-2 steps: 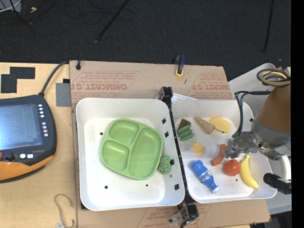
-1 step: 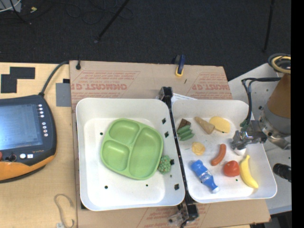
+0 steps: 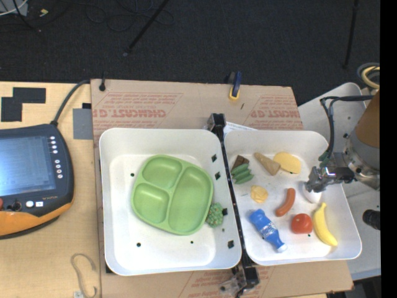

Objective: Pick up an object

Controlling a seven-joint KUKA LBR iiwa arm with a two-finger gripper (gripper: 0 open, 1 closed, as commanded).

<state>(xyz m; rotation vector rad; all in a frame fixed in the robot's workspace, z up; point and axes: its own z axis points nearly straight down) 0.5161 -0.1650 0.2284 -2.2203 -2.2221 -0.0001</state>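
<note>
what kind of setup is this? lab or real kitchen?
Most likely a robotics lab bench, not a kitchen. Two white bins sit on taped-down cardboard, the food is toy-like (banana, tomato), and a teach pendant lies beside them.

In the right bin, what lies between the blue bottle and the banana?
In the camera view, the red tomato lies between the blue bottle and the banana, with the sausage just above that stretch.
</note>
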